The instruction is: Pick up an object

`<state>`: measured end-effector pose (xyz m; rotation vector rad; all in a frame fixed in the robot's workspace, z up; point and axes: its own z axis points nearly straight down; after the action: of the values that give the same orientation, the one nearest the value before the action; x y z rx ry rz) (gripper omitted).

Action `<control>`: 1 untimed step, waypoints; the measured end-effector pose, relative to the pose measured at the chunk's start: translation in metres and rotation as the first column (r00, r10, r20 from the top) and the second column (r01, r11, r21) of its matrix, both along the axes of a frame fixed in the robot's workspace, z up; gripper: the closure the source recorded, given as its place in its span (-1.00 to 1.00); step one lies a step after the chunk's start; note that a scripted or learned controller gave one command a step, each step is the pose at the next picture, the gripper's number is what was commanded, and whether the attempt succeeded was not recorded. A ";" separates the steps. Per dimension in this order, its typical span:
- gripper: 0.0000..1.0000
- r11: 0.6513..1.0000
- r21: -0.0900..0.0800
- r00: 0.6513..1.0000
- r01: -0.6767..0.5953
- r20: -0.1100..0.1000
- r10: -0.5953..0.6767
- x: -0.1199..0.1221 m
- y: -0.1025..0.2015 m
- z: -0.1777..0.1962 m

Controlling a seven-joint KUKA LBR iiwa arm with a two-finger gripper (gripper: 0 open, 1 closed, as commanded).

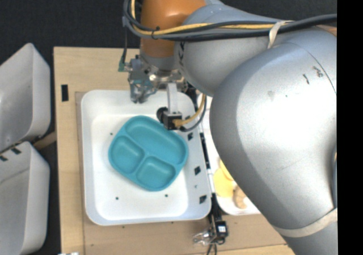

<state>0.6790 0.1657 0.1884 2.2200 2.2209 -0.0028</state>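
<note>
Teal and split into three compartments, a divided plate [148, 153] lies flat in the middle of the left white bin [105, 196], while the gripper [138, 95] hangs at that bin's far rim, just beyond the plate, and I cannot tell whether it is spread or closed.

The bench [68, 66] has a pale wooden top. Two shallow white bins stand directly on it, side by side and very close together. The left bin [91, 203] is seen almost whole. Of the right bin [238, 209], just a small part of the rim is seen. A small black mark [64, 92] is on the wood, left of the left bin
</note>
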 end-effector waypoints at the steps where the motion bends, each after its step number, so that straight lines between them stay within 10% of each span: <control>1: 1.00 1.000 -0.001 1.000 0.002 -0.003 -0.002 -0.004 0.000 0.010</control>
<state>0.6748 0.1661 0.1980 2.2232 2.2200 -0.0071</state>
